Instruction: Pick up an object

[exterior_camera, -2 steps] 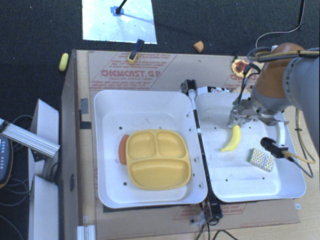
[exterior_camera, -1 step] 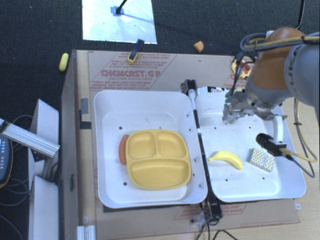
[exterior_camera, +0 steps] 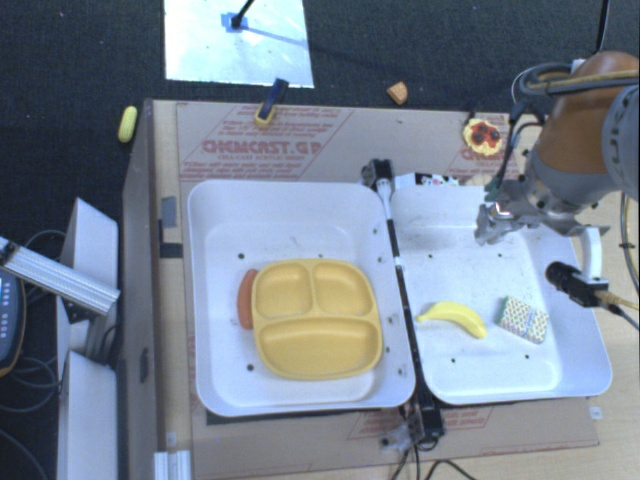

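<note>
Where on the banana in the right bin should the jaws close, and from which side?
Probably across the middle of the banana, coming straight down. It lies flat on the right bin floor, apart from the patterned block, and its narrow curved body offers opposing sides there.

Silver sheet (exterior_camera: 238,26) on dark floor, upper left of frame. Yellow piece (exterior_camera: 127,123) left of bench corner. Small tan block (exterior_camera: 398,92) upper centre. Round red-yellow item (exterior_camera: 484,135) upper right.
</note>
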